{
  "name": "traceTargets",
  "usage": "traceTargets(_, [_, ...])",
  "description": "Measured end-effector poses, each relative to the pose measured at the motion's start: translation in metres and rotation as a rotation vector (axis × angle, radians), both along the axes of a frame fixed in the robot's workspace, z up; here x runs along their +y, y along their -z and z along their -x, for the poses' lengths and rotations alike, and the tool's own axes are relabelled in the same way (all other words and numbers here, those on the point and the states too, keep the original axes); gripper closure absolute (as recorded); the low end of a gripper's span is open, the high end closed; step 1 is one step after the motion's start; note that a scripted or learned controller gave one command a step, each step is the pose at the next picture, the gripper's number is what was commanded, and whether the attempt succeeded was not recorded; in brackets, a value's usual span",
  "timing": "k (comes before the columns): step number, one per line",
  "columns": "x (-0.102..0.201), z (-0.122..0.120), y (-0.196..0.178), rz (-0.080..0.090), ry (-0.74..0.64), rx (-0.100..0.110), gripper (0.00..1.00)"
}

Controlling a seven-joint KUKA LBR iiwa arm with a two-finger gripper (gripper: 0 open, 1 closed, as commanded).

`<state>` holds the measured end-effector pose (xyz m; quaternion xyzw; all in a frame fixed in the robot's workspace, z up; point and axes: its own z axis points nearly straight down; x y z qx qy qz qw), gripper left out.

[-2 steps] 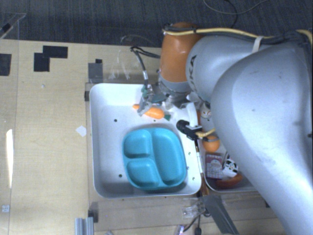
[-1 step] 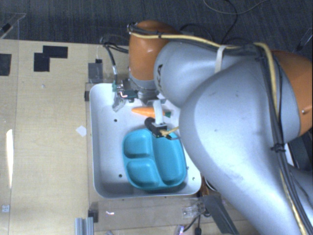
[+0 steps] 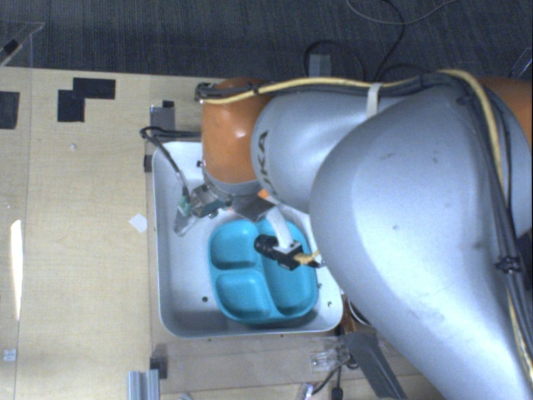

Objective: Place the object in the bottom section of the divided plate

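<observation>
Camera view: arm (image 3: 375, 182) (grey) above blue divided plate (image 3: 254, 273).

Robotics lab: industrial arm (image 3: 391, 182) w/ cabling over a plywood bench (image 3: 75, 248), black marker shapes (image 3: 83, 97) at 10 o'clock, white bin (image 3: 171, 298) bolted center, loose cable (image 3: 400, 11) on dark carpet (image 3: 208, 15) at 12.

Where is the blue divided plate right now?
The blue divided plate lies in the white bin, toward its lower middle, partly under the grey arm.
</observation>
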<state>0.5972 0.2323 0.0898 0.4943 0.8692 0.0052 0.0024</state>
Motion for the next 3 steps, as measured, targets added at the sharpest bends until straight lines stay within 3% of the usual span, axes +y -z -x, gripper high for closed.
traceTargets(1, [-0.008, 0.006, -0.104, 0.003, 0.043, 0.002, 0.00])
traceTargets(2, [-0.007, -0.001, 0.000, 0.003, -0.213, -0.003, 0.00])
traceTargets(3, [-0.035, -0.061, -0.063, 0.004, -0.009, 0.000, 0.00])
